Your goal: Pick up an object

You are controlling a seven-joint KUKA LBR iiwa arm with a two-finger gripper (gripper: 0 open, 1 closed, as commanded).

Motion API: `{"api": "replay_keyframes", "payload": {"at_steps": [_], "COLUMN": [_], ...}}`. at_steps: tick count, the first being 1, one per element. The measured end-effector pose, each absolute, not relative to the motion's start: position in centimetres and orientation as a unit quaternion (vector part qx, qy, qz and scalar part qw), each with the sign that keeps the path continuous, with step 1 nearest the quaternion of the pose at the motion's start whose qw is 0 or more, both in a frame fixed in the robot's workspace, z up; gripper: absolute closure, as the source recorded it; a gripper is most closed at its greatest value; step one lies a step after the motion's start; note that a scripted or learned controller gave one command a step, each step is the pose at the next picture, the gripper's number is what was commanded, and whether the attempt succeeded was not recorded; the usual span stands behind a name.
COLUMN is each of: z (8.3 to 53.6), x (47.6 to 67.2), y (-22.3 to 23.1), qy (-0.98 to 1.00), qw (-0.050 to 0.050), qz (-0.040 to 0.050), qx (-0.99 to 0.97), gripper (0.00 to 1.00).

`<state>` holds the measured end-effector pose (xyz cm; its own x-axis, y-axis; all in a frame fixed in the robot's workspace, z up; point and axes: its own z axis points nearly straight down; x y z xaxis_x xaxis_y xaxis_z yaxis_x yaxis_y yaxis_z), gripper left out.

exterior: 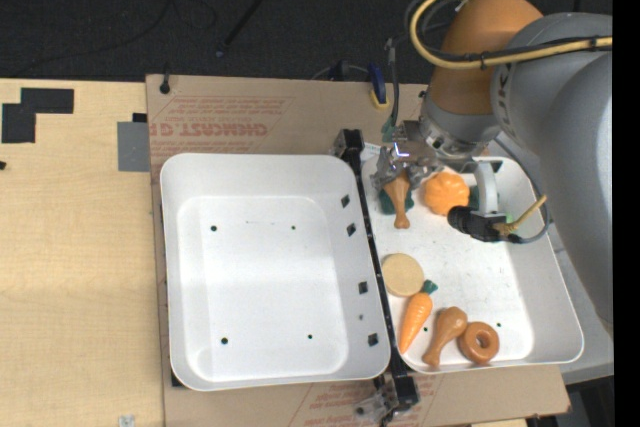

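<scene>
My gripper (397, 167) is low over the far left corner of the right bin (545, 310). Directly below it a brown toy drumstick (401, 203) stands nearly upright, its top end right at the gripper. An orange ball-like fruit (444, 191) lies just to the right of that drumstick. A small teal piece (385, 201) shows at its left. Nearer the front lie a pale round disc (403, 274), a carrot (414, 315), a second drumstick (443, 334) and a brown doughnut (480, 343).
The left bin (180, 215) is beside the right one, with a black divider rail (366, 255) between them. A black cable-like part (476, 223) hangs beside the orange fruit. The grey arm (560, 95) covers the right bin's far right side.
</scene>
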<state>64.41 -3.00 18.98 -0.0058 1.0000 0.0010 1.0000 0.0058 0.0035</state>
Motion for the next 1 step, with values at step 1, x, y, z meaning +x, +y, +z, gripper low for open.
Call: {"api": "replay_keyframes", "payload": {"at_steps": [1], "z": [23.39], "x": [64.36], "y": [1.72], "qy": [0.709], "qw": [0.000], "qz": [0.0010], "qx": [0.706], "gripper": [1.00]}}
